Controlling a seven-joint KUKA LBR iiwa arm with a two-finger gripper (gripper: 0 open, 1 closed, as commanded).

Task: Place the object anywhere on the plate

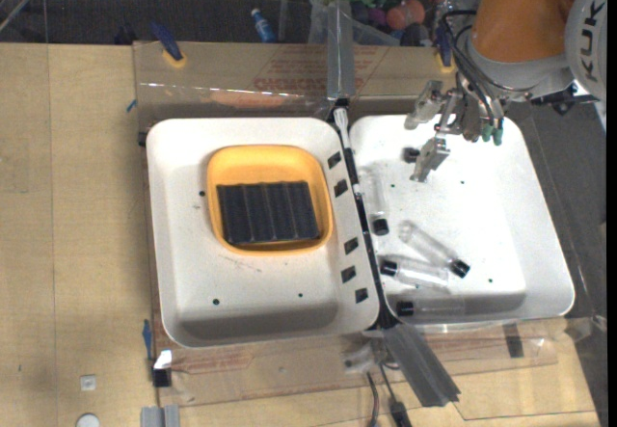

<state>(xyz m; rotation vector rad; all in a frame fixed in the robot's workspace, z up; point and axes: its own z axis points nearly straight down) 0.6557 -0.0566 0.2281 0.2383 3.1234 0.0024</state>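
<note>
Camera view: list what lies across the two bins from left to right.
Left bin → orange plate with the dark ridged block on it → divider between the bins → clear tubes with dark caps in the right bin, with the pincer hanging above that bin's far part.

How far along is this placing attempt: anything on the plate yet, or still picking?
Nothing looks done: the yellow plate in the left bin carries only its dark ribbed insert. In hand: the tool hangs over the right bin, upper part, with nothing visibly between its fingers. Left: grasping one of the clear tubes lying near that bin's front left, then carrying it to the plate.
</note>
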